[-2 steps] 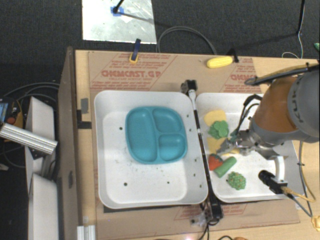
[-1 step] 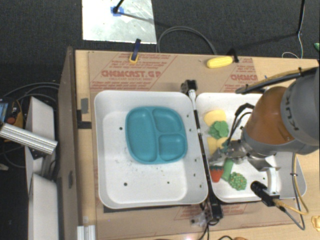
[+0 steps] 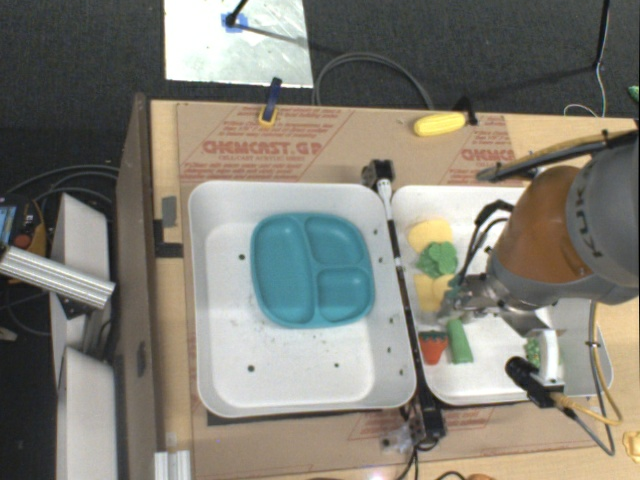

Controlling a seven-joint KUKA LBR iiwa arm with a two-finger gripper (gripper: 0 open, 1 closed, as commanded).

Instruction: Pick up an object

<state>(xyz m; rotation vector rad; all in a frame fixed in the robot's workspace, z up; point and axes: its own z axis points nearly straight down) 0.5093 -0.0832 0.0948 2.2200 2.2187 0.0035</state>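
The right bin [image 3: 455,198] holds a pale yellow piece [image 3: 431,232] at its far left. A green broccoli-like toy [image 3: 437,259] lies just in front of it, with a second yellow piece [image 3: 429,290] below. A small red item [image 3: 432,348] and a green stick [image 3: 459,341] lie near the bin's front. My gripper [image 3: 459,304] hangs low over the left part of this bin, between the second yellow piece and the green stick. The grey wrist and orange band [image 3: 535,233] hide the bin's middle and right.
The left bin [image 3: 215,368] holds a teal divided plate [image 3: 312,270]. A black divider clamp [image 3: 381,176] sits between the bins at the back. A yellow clamp [image 3: 439,123] and a blue-yellow clamp [image 3: 270,103] rest on the cardboard behind the bins.
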